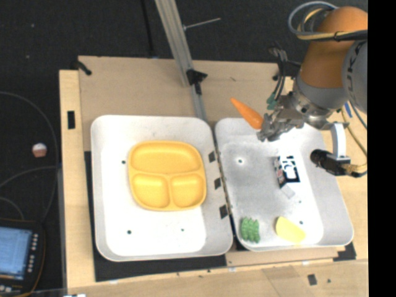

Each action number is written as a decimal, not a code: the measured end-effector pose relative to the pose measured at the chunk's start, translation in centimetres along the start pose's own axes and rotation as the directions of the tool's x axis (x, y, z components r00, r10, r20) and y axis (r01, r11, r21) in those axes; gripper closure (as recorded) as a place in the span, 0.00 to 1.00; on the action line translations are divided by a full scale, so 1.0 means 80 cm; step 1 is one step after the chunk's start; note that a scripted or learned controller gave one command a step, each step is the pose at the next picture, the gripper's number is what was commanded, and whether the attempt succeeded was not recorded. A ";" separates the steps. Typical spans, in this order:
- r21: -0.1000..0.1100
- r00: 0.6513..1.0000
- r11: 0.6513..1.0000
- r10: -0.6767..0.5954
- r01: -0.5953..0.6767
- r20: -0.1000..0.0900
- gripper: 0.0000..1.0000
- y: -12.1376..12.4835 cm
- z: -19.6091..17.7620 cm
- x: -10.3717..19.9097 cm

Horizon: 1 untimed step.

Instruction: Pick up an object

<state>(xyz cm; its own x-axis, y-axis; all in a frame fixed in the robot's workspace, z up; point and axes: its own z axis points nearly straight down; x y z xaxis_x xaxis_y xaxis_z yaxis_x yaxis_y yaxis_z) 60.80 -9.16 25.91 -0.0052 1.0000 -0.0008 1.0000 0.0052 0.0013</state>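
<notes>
Nearest the camera, at the front edge of the right bin (328,184), a green bumpy toy (250,229) and a yellow lemon-shaped piece (289,229) lie side by side but apart. Further in, near the bin's middle, a small black-and-white printed item (287,169) rests flat. In the left bin (111,166) a yellow divided plate (167,174) with three compartments sits roughly centred. At the right bin's far edge the gripper (267,129) hangs above the rim, and an orange toy carrot (247,113) juts up and to the left from its tip, raised off the bin floor; the carrot's near end appears pinched between the closed-in fingers. Behind, a grey metal pole (176,36) slants over the wooden bench (124,85).
</notes>
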 end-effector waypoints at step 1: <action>0.001 1.000 1.000 -0.001 0.001 -0.001 1.00 0.016 0.014 0.070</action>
<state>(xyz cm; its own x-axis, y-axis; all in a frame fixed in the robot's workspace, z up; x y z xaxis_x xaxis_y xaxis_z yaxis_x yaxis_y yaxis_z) 62.06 -3.59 24.76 -0.0061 1.0000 0.0000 1.0000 0.0061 -0.0001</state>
